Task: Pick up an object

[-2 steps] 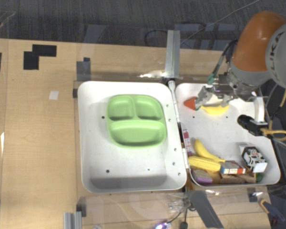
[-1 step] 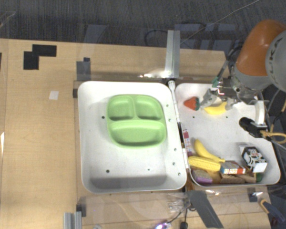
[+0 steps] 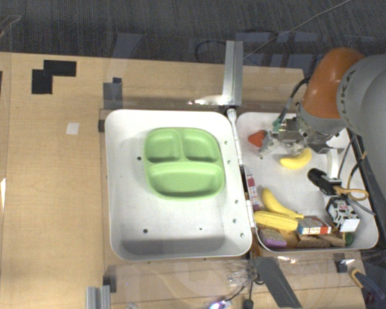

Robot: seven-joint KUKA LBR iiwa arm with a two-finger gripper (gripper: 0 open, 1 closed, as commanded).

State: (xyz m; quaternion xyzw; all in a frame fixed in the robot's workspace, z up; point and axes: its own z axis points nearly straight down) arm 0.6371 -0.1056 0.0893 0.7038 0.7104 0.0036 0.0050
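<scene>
Arm reaching from right, pincer lowered.

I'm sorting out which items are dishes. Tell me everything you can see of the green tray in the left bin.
The green tray is a light green divided plate, plastic by its look, with rounded corners and three compartments: two small ones at the far side, one wide one nearer. It lies flat, right side up, about mid-floor in the left bin, slightly toward its far side. It holds nothing, and nothing but the bin floor touches it.
</scene>
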